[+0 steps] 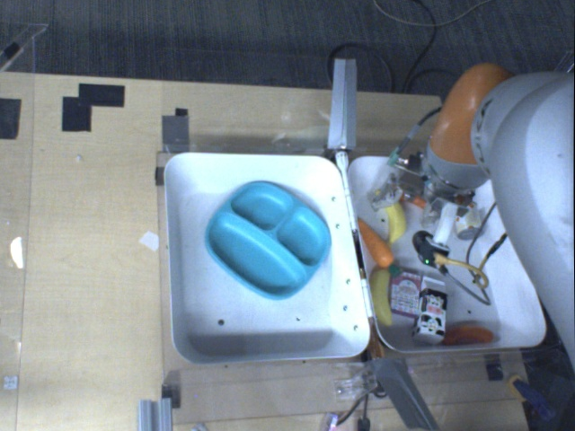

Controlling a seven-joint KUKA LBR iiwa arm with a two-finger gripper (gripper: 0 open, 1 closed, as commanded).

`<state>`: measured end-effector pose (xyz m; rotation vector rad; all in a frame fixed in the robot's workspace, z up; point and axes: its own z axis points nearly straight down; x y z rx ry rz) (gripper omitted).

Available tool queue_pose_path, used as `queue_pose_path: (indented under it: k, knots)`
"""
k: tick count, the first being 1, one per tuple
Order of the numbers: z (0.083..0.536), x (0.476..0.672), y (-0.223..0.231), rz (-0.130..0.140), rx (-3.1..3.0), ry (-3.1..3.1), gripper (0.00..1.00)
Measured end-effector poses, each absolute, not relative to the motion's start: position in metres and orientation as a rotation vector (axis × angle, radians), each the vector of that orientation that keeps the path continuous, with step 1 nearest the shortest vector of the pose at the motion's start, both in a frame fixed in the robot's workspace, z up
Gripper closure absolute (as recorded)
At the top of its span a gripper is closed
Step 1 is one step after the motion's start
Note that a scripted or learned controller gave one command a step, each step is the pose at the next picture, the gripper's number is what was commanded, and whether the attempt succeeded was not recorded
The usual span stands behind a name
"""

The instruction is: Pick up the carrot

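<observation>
The gripper (415,197) is down in the right bin (514,305), up near the back end. Honestly can't tell if it's open or closed from this angle, there's too much clutter around the wrist. Nothing can clearly be seen held in it. Above it there's the orange band (463,115), and the fat grey arm (535,151) comes in from the right and covers that side of the bin.

Just left of the gripper sits a small banana (395,224), curved, pretty much right beside it. The carrot (375,243) is a bit further left and lower. It lies at a slant along the left wall of the right bin, thick end toward the bin's middle. It's near the banana, and it looks like it's apart from the gripper.

Toward the front of the same bin there's a yellow-green thing (382,295) along the left wall. Next to that comes a pink and white packet (406,294), then a black and white carton (432,313) just beside the packet. A reddish long thing (467,335) lies by the front wall, and it's too blurry to say what it is.

The left bin (193,317) has a blue divided plate (268,237) sitting in the middle, tilted diagonally. Both bins are on a pale wood bench (90,241) with a few black tape marks (90,102) at the back left. A metal post (343,106) stands at the back between the bins.
</observation>
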<state>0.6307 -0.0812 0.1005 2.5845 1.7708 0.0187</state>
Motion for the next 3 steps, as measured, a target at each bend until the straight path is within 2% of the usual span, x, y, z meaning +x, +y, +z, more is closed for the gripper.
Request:
queue_pose_path:
  k: [1, 2, 3]
  knots:
    - [0.186, 0.614, -0.068, 0.008, 2.559, 1.817, 0.0]
    - [0.089, 0.526, -0.112, 0.012, 2.526, 1.857, 0.0]
    - [0.088, 0.603, -0.118, 0.012, 2.459, 1.944, 0.0]
